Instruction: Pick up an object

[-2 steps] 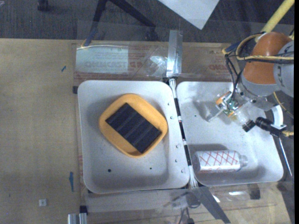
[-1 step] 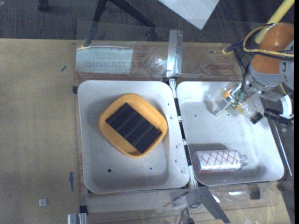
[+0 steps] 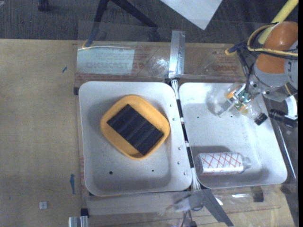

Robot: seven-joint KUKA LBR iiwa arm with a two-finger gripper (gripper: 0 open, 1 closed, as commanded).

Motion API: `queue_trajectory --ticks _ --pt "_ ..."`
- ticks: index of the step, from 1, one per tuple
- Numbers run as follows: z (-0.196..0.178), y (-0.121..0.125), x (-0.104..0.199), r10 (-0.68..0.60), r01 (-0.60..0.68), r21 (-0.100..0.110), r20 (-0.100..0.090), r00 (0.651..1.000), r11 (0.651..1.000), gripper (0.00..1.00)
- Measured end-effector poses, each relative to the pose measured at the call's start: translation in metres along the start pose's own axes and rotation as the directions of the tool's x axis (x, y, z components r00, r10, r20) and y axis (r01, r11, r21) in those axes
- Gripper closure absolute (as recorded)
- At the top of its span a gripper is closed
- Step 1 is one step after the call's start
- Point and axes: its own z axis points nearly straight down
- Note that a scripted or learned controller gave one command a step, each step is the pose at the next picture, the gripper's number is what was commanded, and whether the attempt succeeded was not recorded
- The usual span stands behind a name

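Camera view, nearest: clear bottle with red crisscross label (image 3: 222, 162) lying flat in right bin (image 3: 265, 174), front edge. Left bin (image 3: 90, 174): orange-rimmed dark slatted object (image 3: 135, 126), centre. Farther back, gripper (image 3: 235, 100) above right bin's rear; fingers' state impossible to tell.

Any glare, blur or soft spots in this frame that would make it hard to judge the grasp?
Camera view: even overhead light, soft shadows inside the white bins; glare on the clear plastic sheet behind them; the yellow pad and the red-patterned bottle are reasonably sharp; the gripper area is smeared and partly see-through, so its state is unreadable.
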Motion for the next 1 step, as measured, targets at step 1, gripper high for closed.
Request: queue_trajectory --ticks 1 --pt "-0.0992 0.0237 0.035 -0.265 0.265 -0.01 0.037 0.964 0.964 1.0"
